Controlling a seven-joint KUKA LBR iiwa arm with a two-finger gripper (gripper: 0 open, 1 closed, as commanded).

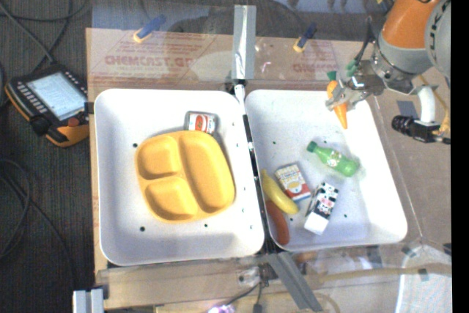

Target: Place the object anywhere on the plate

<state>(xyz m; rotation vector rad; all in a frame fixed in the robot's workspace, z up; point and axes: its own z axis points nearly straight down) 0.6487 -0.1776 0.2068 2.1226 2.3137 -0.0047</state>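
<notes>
The carrot [340, 112], small and orange with a bit of green at its top, hangs point-down between the fingers of the gripper [344, 93], which are closed on its upper part above the far edge of the right bin [381, 157]. The grey arm [414, 18] with its orange band reaches in from the right and ends at those jaws. Well off to the left of the jaws and nearer the camera, the yellow plate [187, 176] lies in the left bin [117, 231]; it has three compartments and sits slightly turned. A small can [201, 122] with a red label lies on its side just beyond the plate's far edge, touching or nearly touching it. Below the jaws, toward the near side of the right bin, a green bottle [333, 159] lies on its side. Farther on and to the left of it lie a small printed carton [293, 181], a banana [278, 194] just beside the carton, and a reddish-brown sausage-like piece [278, 225] near the bin's near left corner. A black-and-white patterned milk carton [322, 207] lies tilted to the right of the banana. A handheld pendant [47, 102] with a screen rests on the floor far to the left, beyond the left bin.
</notes>
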